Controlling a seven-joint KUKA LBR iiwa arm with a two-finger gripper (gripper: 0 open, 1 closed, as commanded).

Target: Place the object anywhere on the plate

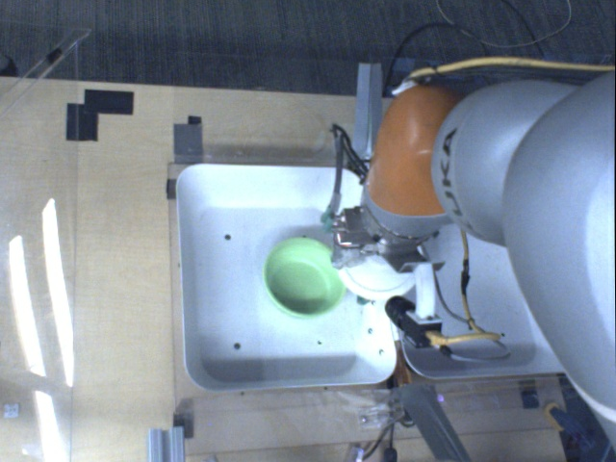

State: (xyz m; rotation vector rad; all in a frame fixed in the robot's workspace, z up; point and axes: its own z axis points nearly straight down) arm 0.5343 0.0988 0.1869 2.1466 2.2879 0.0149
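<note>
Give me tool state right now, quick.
tool: cannot be told from the camera view; the wrist covers it. It sits at the right edge of the green plate in the left bin.

pincer [358,258] fingers hidden under wrist, arm [520,171] cropped right

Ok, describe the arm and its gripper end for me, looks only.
The arm is bulky, rounded and light grey, with dark lettering on its side and a glossy orange band above the wrist. Below that sits a metallic wrist block with a white round part, leading to the gripper. Thin black cables run along the wrist, and a yellow cable passes over the arm.
</note>
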